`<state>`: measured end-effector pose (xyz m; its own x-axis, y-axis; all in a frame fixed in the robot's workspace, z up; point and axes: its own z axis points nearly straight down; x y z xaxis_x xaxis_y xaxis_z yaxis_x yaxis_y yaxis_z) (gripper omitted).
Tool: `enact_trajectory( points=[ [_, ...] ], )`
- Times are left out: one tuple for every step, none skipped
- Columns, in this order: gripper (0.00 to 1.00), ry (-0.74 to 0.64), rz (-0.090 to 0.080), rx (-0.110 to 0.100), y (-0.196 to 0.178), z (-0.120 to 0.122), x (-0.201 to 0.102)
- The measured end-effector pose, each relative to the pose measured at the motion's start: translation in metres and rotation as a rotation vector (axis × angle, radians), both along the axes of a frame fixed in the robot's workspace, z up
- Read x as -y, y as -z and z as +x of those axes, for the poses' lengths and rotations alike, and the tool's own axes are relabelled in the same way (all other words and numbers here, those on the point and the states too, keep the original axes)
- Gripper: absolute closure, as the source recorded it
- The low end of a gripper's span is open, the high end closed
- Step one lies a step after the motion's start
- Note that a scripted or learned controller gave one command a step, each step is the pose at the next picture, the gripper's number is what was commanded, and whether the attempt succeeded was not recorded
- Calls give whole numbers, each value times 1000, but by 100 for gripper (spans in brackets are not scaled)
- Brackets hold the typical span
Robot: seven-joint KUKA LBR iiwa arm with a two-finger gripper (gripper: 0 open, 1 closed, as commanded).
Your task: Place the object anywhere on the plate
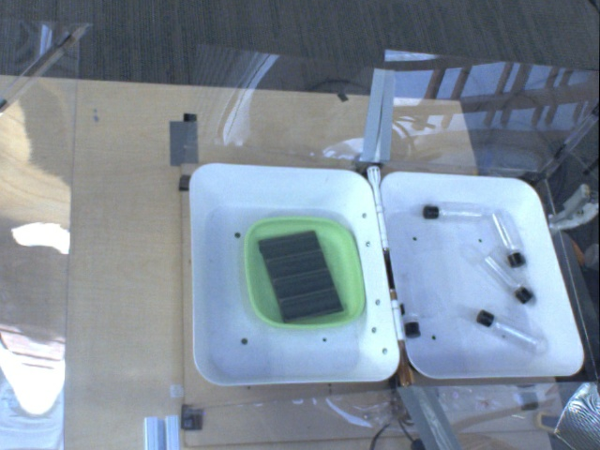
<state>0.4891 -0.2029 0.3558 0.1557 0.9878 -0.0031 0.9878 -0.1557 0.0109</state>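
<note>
A light green square plate [349, 251] lies in the left bin [216, 279]. On the plate rests a dark grey ribbed rectangular block [300, 276], turned a little off the plate's sides. Several clear tubes with black caps are scattered flat in the right bin [441, 345]: one near the back [455, 212], one at the right [506, 239], one toward the middle right [506, 279] and one near the front [506, 329].
The two white bins sit side by side on a pale wooden bench [112, 251], joined by a hinge strip with small black clips [410, 328]. A grey metal post [378, 120] stands behind the bins. Clear panels give glare around the bench.
</note>
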Motion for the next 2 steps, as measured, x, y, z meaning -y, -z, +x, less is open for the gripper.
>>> enact_trajectory(
  points=[
    [0,89,1,-2,-21,0,-1],
    [0,164,1,0,-45,0,-4]
  ],
)
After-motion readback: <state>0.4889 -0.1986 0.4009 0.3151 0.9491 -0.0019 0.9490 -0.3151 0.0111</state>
